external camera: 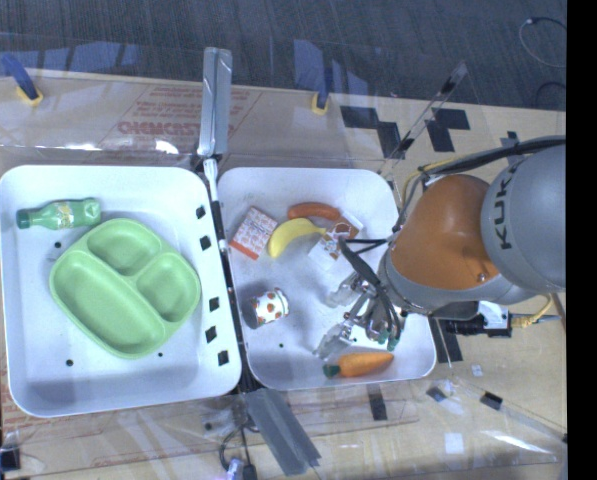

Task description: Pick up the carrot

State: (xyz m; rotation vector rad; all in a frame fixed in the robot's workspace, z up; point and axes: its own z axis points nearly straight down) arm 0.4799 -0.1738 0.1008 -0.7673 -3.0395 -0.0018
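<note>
Nearest, at the front edge of the right bin (278,378): the carrot (363,364), lying flat, green end to the left, close to the front wall. Just above it, the gripper (350,330), low over the bin floor, almost touching the carrot; open or closed, impossible to tell from here, and no carrot visible between its parts. To do the step well, probably: centre over the orange body, turn across its length, come straight down, avoid the wall. Risk of pushing the carrot against the wall instead of taking it. Further back in the same bin: a small ball (268,307), a banana (293,235), a sausage (314,211), a small box (253,232). In the left bin (28,368): a green tray (124,285) and a green bottle (60,213). Beyond: brown bench (278,118), then dark floor (278,8).
</note>
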